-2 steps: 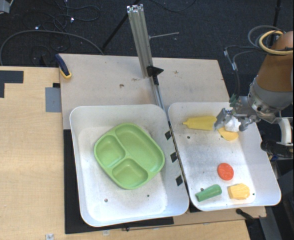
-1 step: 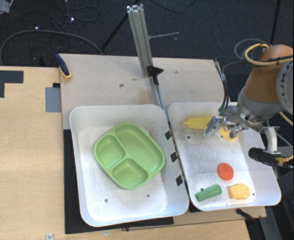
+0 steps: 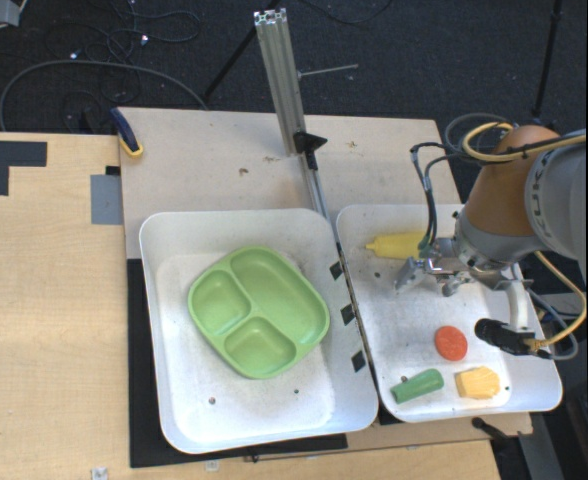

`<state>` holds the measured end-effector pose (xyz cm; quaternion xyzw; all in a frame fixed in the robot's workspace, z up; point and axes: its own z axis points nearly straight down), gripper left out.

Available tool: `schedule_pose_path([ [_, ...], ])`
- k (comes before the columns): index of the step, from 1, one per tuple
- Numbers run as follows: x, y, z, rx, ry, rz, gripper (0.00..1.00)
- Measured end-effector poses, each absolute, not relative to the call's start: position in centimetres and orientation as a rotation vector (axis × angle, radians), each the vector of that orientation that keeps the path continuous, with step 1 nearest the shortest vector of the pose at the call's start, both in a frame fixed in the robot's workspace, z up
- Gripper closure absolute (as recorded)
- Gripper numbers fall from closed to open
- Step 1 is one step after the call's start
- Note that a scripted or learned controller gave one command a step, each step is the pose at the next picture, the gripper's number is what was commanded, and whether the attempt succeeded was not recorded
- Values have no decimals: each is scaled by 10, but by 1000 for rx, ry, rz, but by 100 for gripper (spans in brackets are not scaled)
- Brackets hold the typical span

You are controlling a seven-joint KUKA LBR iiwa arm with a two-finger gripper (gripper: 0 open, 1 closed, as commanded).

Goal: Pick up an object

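Observation:
My gripper (image 3: 430, 276) hangs low over the back part of the right bin (image 3: 394, 313), its fingers open with nothing between them. A yellow object (image 3: 394, 245) lies just up and to the left of it, near the bin's back wall and close to the left fingertip. Nearer the front of the same bin lie a red round object (image 3: 451, 343), a green oblong object (image 3: 417, 385) and a yellow lumpy object (image 3: 478, 382), all apart from the gripper.
The left bin (image 3: 174, 388) holds a green divided plate (image 3: 257, 311). A metal post (image 3: 284, 83) rises behind the bins, near the gap between them. The grey arm with its orange band (image 3: 504, 188) comes in from the right above the right bin.

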<state>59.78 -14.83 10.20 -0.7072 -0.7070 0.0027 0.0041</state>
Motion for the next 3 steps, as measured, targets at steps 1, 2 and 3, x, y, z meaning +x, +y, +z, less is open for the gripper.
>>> schedule_pose_path([
  [1, 599, -150, 116, -2222, -2215, 5, 100],
  [2, 598, -158, 162, -2224, -2221, -1, 100],
  [3, 599, -159, 204, -2223, -2223, -1, 100],
])
